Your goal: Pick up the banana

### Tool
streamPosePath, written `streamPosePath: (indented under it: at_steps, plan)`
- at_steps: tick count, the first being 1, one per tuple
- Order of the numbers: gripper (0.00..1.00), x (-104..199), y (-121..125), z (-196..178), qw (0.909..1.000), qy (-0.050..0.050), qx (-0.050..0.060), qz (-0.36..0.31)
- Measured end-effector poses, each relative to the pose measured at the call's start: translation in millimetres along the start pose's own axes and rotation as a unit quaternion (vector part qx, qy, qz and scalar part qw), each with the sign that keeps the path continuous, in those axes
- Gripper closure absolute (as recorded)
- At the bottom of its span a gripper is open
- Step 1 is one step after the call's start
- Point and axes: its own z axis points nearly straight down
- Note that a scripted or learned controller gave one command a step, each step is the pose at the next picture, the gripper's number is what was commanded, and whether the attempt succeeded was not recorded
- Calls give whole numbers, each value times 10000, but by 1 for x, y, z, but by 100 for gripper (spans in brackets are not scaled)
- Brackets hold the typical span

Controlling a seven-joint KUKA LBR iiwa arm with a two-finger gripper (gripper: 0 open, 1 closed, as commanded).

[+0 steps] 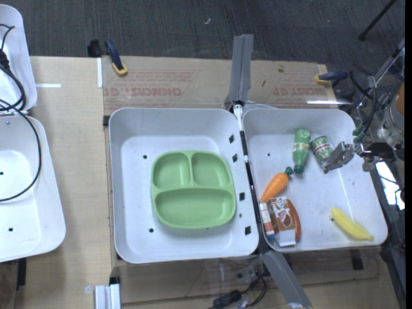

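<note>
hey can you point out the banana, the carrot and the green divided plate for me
banana (351, 225): camera view, on the middle of its yellow body, near the right bin's front right corner.
carrot (275, 186): camera view, on its orange body.
green divided plate (193, 189): camera view, on the ridge between its compartments, in the left bin.

Red block lettering runs across the cardboard sheet (193, 85) at the upper middle of the frame, printed upside down and too faint to read with certainty. The small box (281, 221) at lower right bears an illegible printed label.
</note>
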Motion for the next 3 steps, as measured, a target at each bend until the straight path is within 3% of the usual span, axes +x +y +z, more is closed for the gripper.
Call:
streamPosePath:
  at_steps: [1,2,3]
  plan:
    - [0,-47,-13,154,10000,9,0,34]
    - [0,-76,20,199,9866,3,-14,-1631]
    - [0,-88,-12,199,9840,29,-7,-1782]
